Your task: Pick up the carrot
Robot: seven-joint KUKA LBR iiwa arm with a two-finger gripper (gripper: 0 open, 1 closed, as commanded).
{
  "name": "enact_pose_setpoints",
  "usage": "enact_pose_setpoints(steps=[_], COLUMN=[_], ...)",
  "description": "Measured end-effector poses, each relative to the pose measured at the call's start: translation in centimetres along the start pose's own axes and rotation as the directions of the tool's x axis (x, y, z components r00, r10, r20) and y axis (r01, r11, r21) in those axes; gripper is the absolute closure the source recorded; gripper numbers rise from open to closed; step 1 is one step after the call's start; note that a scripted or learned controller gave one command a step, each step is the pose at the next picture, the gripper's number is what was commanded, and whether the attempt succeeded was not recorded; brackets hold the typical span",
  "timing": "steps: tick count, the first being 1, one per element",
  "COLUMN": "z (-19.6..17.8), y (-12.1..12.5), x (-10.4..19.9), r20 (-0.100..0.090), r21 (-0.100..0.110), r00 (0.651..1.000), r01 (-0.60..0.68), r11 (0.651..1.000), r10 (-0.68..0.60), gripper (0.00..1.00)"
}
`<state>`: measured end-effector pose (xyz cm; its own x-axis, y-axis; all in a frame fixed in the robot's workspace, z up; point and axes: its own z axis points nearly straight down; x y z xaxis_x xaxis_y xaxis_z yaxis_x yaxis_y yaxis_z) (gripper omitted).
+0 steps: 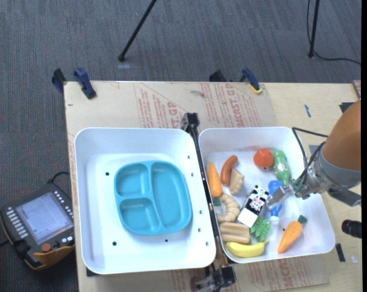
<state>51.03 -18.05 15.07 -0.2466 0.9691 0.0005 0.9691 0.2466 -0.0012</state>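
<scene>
Camera view:
Gripper [285, 193]: over right bin [324, 239], low among toys; fingers narrow, nothing seen betw. them.
Carrot [291, 234]: orange w/ green top, lying in right bin just below-right of fingertips, near bin's front-right corner; apart from gripper, untouched.
2nd orange long piece [214, 179]: by bin's left wall, well left of fingers; could also be a carrot, can't tell.
Near fingers: blue bottle [274, 188] just left, touching or nearly; cow-print box [254, 204] further left-below; green veg [281, 166] just above.
Other toys: tomato [264, 157], hot dog [229, 169], banana [245, 249], all well apart from fingers.
Left bin [92, 163]: blue divided plate [153, 196], far left of fingers.
Progress: approach only. Carrot not gripped, not lifted. Left: shift toward carrot, open, close on it, raise.
</scene>
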Motion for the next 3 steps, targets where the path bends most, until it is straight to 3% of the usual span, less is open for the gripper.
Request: enact_pose_setpoints(steps=[1, 2, 3], z=[5.9, 5.4, 2.1], y=[-2.9, -1.6, -2.8], x=[1.3, 7.2, 2.9], r20=[0.004, 0.001, 0.001], r21=[-0.007, -0.002, -0.001], r00=[0.942, 0.881, 0.781], r01=[0.336, 0.472, 0.624], r11=[0.942, 0.881, 0.781], r10=[-0.336, -0.472, -0.624], gripper=[0.00, 0.00, 0.00])
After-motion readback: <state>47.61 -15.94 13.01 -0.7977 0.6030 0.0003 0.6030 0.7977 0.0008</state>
